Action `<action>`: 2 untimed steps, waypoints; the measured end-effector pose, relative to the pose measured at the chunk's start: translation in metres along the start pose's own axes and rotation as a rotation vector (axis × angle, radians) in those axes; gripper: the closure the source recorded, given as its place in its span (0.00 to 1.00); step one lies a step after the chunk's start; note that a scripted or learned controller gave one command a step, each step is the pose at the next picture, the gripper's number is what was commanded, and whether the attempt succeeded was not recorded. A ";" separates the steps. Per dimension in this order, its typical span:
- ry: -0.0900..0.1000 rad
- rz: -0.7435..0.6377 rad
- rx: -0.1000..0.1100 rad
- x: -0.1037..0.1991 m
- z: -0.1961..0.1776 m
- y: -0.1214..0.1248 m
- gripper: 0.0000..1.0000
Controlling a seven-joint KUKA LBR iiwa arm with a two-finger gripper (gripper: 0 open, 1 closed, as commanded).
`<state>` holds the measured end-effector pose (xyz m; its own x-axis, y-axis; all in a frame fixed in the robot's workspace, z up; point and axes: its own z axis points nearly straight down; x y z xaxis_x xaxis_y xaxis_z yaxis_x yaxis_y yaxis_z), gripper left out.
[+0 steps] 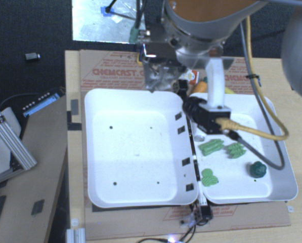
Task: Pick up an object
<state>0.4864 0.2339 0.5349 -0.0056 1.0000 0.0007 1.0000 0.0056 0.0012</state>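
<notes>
From my remote seat I see the arm (211, 9) reaching in from the right, its bulk filling the top of the view, the orange band near the upper edge. The gripper (161, 80) hangs over the far edge of the bench, just above the far rim of the left bin (135, 151), near that bin's far right corner. It is a blurred metallic mass from here, and I cannot tell how it is set or whether anything is in it.

The things I could pick all lie in the right bin (277, 181). A green ridged piece (211, 147) lies close to the divider between the bins, about midway along it. Just to its right is a smaller green piece (235, 150), nearly touching. A rounded light green piece (208, 178) sits nearer the front edge, beside the divider. A dark green ball-like object (258, 169) rests toward the right bin's near right corner. An orange object (200, 87) peeks out at the far left corner of the right bin, partly hidden by a white and black unit (211, 110) with a yellow cable (257, 130) looping across that bin.

All the green pieces lie well apart from the gripper, toward the near side; the orange object is the nearest to it.
</notes>
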 end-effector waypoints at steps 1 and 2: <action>0.000 0.000 0.000 0.000 0.000 0.000 1.00; 0.000 0.000 0.000 0.000 0.000 0.000 1.00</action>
<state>0.4865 0.2338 0.5349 -0.0055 1.0000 0.0006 1.0000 0.0055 0.0012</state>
